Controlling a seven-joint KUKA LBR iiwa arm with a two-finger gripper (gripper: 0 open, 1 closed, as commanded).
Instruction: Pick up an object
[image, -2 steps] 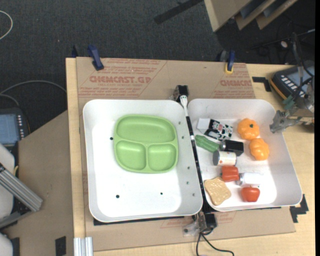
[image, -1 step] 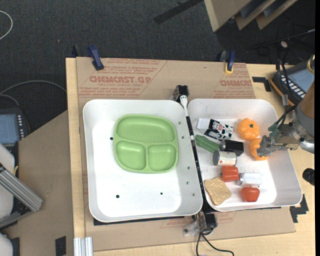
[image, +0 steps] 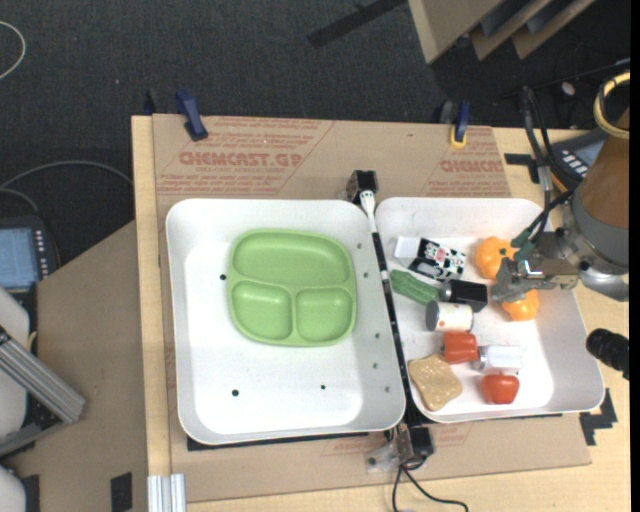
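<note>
The right bin (image: 570, 350) holds a jumble of small objects. An orange ball-like piece (image: 488, 255) lies near its back, and a second orange piece (image: 522, 307) sits just right of centre. My gripper (image: 514, 283) hangs low between these two orange pieces, right above the second one, with the grey arm coming in from the right. Left of it lie a black cylinder (image: 466, 293), a green stick (image: 412, 287) and a black-and-white card (image: 440, 258). Nothing is visibly lifted.
Nearer the front of the right bin are a white-and-red bottle (image: 452, 317), a red cup (image: 460, 347), a white block (image: 501, 357), a red lump (image: 500, 387) and a tan slice (image: 434, 383). The left bin (image: 200, 380) holds a green divided plate (image: 292, 287).
</note>
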